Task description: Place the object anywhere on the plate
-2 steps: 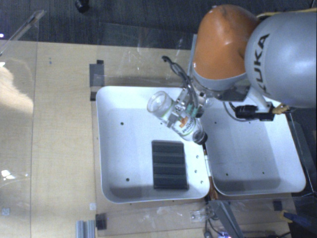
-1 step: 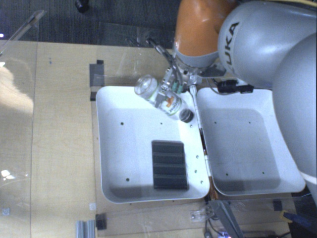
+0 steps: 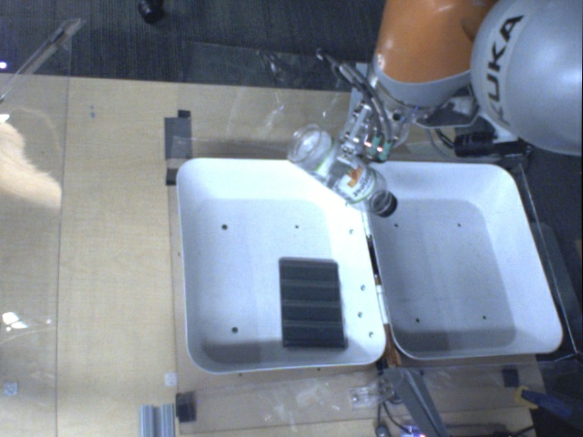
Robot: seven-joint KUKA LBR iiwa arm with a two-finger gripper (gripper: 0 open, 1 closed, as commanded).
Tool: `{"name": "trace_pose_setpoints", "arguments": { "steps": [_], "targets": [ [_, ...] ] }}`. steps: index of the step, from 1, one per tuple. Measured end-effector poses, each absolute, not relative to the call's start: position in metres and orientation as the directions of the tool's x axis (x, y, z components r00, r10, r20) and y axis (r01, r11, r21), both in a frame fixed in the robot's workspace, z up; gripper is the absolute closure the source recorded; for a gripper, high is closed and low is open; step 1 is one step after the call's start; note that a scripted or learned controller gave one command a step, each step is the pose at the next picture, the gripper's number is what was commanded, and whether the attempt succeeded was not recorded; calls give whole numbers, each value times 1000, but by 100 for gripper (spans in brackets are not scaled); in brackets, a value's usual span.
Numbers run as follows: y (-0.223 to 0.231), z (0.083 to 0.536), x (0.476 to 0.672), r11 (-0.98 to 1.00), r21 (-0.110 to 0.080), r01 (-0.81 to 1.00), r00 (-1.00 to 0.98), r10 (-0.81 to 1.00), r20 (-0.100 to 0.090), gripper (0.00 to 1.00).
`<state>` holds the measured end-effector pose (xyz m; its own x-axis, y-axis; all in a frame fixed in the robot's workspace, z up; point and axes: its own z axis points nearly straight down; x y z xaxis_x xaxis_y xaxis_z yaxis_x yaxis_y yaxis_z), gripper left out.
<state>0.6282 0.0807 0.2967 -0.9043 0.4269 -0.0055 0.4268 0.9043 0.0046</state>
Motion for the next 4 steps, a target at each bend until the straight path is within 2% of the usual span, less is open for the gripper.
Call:
{"name": "trace_pose_setpoints", "arguments": {
  "steps": [1,2,3,4],
  "targets": [
    [82,307,629,905,8,425,-905,425,-9,100],
    [84,218,606,987,4,163,-987,163,-4,100],
    [32,251,650,996,2,-88,-996,-88,-9,100],
    [-86,187,651,971,0,-238,-971,-238,-5,100]
  ]
}}
